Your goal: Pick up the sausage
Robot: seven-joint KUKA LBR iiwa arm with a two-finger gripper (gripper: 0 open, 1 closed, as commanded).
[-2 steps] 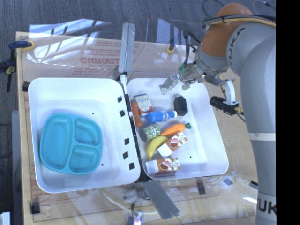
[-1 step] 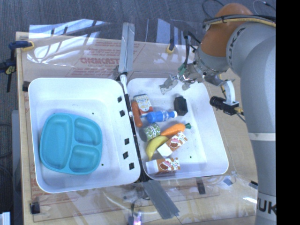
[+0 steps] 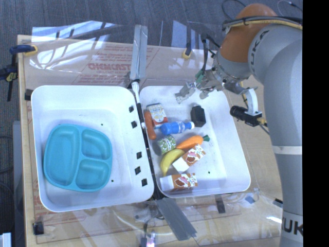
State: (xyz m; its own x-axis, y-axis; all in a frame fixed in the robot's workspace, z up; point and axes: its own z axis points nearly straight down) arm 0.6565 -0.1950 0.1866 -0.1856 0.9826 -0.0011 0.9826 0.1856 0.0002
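End effector (image 3: 189, 90) hovers at the right bin's (image 3: 234, 138) 12 o'clock edge, fingers spread, gripping nothing. Sausage (image 3: 149, 125) lies along that bin's 9 o'clock wall, beside a blue bottle (image 3: 175, 127), carrot (image 3: 190, 141) and banana (image 3: 169, 160). Left bin (image 3: 41, 99) holds a blue tray (image 3: 77, 157).

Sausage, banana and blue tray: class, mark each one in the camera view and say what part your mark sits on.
sausage (image 3: 149, 124), camera view, on its reddish-orange middle by the right bin's left wall.
banana (image 3: 170, 159), camera view, on its yellow curved body.
blue tray (image 3: 77, 157), camera view, on its central divider.
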